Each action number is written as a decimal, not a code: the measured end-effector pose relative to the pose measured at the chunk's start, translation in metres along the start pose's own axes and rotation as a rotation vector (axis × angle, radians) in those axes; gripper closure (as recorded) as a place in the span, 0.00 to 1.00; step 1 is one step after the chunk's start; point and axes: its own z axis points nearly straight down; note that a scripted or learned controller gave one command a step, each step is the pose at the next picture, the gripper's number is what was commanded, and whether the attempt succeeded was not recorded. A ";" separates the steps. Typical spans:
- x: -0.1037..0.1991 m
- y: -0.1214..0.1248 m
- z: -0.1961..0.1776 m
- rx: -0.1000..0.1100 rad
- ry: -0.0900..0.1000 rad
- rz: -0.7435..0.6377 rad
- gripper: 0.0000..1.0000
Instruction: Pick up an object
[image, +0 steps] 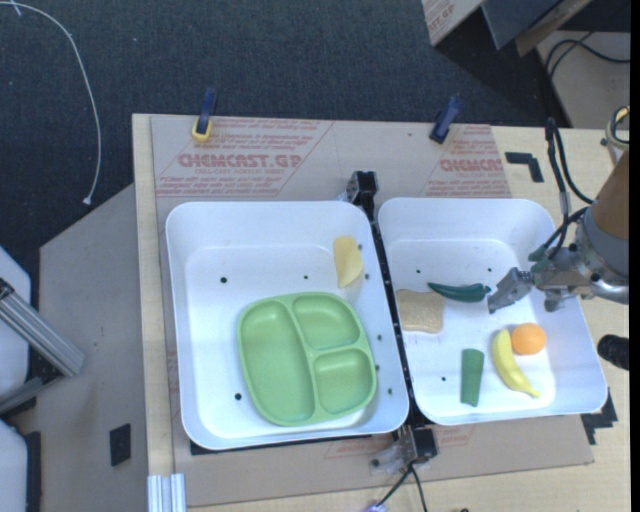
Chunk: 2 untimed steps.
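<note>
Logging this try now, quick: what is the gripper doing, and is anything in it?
Gripper: in the right bin, close to the dark green pepper; open or closed cannot be told, and nothing is seen held.

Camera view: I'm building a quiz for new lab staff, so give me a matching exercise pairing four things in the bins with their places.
Things:
1. tray
2. orange
3. pepper
4. cheese

Places:
A. left bin, by the divider, above the tray
B. right bin, touching the banana's top end
C. left bin, filling its lower middle
D. right bin, just left of the hand

Pairs: 1-C, 2-B, 3-D, 4-A
</note>
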 end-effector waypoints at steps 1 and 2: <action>0.000 0.003 -0.007 -0.014 -0.003 -0.004 0.00; -0.003 0.011 0.052 -0.009 -0.001 -0.003 0.00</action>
